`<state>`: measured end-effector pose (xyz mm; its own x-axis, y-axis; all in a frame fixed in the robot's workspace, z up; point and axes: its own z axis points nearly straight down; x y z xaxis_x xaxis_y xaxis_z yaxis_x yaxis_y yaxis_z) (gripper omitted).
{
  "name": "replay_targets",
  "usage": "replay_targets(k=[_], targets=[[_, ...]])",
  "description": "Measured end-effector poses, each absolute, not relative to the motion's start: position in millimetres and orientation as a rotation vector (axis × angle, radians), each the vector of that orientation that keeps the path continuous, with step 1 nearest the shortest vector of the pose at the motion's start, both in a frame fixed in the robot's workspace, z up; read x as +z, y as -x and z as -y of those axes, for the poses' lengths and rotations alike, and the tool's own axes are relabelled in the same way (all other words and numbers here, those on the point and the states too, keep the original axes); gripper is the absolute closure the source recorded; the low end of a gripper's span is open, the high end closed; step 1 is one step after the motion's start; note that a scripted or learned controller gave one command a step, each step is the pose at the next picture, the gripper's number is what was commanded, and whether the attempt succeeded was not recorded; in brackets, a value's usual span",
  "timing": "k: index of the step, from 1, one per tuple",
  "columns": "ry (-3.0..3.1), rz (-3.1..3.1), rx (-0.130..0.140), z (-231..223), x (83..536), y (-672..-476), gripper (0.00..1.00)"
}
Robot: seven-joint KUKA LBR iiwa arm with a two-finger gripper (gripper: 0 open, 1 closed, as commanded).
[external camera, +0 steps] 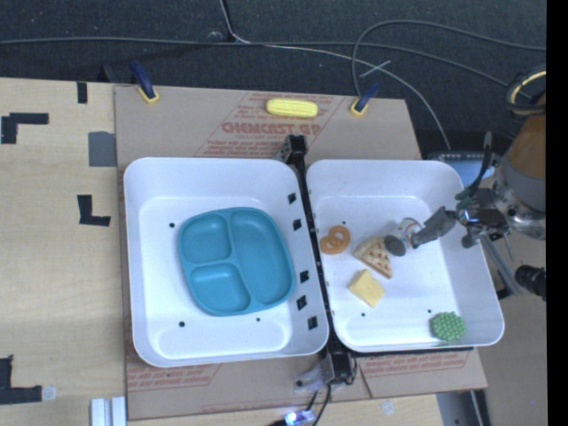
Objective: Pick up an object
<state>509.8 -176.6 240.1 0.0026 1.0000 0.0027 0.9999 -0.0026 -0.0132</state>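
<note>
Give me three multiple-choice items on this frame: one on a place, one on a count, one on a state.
1. Where is the blue plate?
A. left bin
B. right bin
C. on the cardboard

2. How many food items lie in the right bin?
A. two
B. four
C. six

3. What does the gripper do?
A. lifts the pretzel
B. rests on the plate
C. sits low beside the pizza slice

Answers:
1. A: the plate lies in the left bin.
2. B: pretzel, pizza slice, cheese, broccoli.
3. C: its tip is right of the slice, nothing visibly held.
</note>
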Motion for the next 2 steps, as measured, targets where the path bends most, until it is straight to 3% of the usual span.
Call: replay_targets(k=[1,2], targets=[[2.219,2.222,0.002,176.2,246.4,-512.3,0.00],[2.217,2.219,0.006,176.0,183.4,-516.7,0.00]])
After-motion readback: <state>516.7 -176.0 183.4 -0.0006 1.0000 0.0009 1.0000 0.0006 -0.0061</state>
